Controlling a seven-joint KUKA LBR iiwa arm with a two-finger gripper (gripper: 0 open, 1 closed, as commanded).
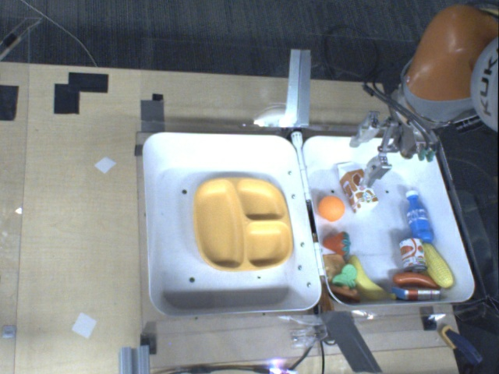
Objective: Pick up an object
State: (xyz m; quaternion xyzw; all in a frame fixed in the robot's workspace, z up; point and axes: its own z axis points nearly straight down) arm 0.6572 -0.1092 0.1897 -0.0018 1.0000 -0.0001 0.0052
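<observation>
My gripper (374, 149) hangs over the back of the right bin (456, 209), with its fingers apart and nothing between them. Just below and to its left lies a small brown and white carton (357, 187), close to one fingertip (381, 165) but not gripped. An orange ball (331, 208) sits at the bin's left wall. A blue bottle (419, 217) lies to the right, with a small can (412, 252) and a corn cob (438, 265) below it. A banana (366, 279), a red vegetable (335, 242) and a red sausage-like piece (417, 280) crowd the front.
The left bin (168, 209) holds a yellow divided tray (242, 222). A metal post (299, 88) stands behind the rim where the two bins meet. The grey arm with its orange band (444, 53) enters from the upper right.
</observation>
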